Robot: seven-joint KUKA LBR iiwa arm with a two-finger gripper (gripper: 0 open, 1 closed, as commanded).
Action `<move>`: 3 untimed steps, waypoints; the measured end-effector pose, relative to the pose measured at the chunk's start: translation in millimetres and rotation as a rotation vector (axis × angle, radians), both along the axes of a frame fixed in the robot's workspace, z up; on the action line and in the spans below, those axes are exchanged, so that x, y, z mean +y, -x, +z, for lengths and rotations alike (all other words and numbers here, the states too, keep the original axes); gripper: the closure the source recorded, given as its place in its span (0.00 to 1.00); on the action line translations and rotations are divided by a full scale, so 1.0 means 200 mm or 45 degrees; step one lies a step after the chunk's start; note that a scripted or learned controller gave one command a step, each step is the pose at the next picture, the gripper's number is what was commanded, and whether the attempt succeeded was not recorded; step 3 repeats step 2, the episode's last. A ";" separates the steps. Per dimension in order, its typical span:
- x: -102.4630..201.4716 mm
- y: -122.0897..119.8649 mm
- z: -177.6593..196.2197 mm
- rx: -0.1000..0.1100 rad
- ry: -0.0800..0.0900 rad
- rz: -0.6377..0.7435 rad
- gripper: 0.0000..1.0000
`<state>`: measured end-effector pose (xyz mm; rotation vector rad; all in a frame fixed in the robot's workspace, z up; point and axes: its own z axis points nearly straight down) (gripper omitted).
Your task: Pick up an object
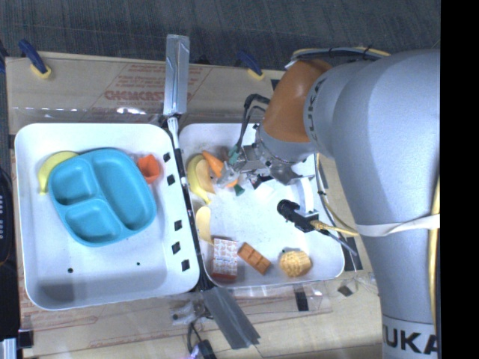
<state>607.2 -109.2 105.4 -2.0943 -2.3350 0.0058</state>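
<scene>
Reaching into the right bin (329, 264), the claw (238, 172) hovers beside a banana (197, 176); its grip cannot be told, nothing visibly lifted yet

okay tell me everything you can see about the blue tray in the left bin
The blue tray is a light blue divided plate, seemingly plastic, with rounded corners and three compartments: one long, two smaller. It lies flat, face up, turned at an angle in the upper half of the left bin. Its upper left corner overlaps a yellow banana-like piece, and a small orange object sits against its upper right edge.
</scene>
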 end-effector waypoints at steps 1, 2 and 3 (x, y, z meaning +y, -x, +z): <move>0.38 -0.20 0.45 -0.012 -0.001 -0.155 1.00; 0.15 -0.04 0.85 -0.015 0.002 -0.153 1.00; 0.15 -0.04 0.85 -0.015 0.002 -0.153 1.00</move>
